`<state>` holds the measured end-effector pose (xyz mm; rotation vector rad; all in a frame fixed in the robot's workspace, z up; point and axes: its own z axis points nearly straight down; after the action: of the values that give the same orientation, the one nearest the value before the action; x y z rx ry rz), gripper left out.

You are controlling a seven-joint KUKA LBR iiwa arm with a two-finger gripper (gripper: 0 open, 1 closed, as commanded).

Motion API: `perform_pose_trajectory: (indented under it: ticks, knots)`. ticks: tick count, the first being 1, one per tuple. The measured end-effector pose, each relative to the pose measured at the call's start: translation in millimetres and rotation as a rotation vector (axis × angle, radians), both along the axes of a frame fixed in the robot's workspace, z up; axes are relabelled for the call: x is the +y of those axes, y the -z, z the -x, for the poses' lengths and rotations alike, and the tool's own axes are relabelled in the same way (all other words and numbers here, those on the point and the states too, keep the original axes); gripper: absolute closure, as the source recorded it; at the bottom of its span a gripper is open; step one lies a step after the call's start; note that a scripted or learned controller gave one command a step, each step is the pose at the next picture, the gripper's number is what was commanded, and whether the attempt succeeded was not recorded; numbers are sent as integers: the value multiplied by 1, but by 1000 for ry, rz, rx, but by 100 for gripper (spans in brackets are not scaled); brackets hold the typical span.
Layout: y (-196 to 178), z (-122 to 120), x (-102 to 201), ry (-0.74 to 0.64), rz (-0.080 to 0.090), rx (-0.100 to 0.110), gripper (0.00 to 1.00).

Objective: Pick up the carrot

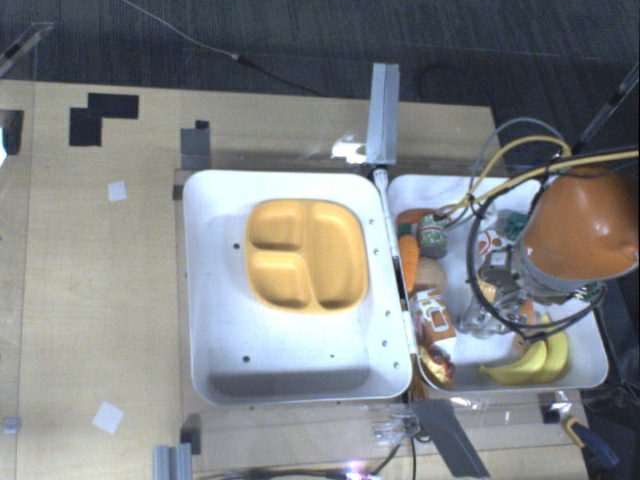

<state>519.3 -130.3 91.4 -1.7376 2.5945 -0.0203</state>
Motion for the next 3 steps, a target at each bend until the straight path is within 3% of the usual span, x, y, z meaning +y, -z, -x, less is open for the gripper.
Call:
perform_pose_trajectory:
  ticks: [1, 2, 3]
  knots:
    - [1, 1, -1, 2, 1, 4, 0]
    - [3, -27, -64, -239, 4, 11, 0]
    - [3, -71, 5, -261, 1, 10, 0]
